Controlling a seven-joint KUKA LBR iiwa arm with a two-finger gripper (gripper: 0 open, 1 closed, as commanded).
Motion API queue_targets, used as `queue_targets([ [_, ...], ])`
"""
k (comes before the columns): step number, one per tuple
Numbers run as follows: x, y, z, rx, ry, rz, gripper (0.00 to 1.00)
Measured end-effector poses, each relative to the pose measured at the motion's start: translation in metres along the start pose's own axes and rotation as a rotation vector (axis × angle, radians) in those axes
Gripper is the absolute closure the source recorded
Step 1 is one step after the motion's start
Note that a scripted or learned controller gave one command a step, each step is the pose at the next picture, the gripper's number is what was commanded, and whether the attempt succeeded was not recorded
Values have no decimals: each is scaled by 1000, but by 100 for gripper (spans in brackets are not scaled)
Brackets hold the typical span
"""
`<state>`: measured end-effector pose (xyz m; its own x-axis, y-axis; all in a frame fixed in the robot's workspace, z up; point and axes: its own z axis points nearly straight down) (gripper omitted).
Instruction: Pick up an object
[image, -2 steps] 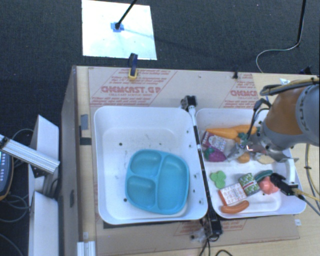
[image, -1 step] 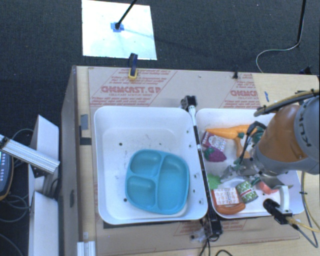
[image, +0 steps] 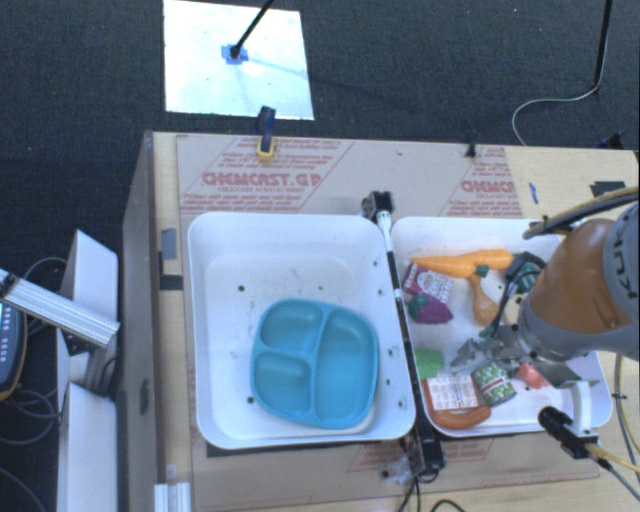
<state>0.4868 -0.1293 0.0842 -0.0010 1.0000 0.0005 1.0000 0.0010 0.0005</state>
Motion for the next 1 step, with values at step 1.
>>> queue_targets([
  [1,-34,84,-1,-3,-2,-2,0],
])
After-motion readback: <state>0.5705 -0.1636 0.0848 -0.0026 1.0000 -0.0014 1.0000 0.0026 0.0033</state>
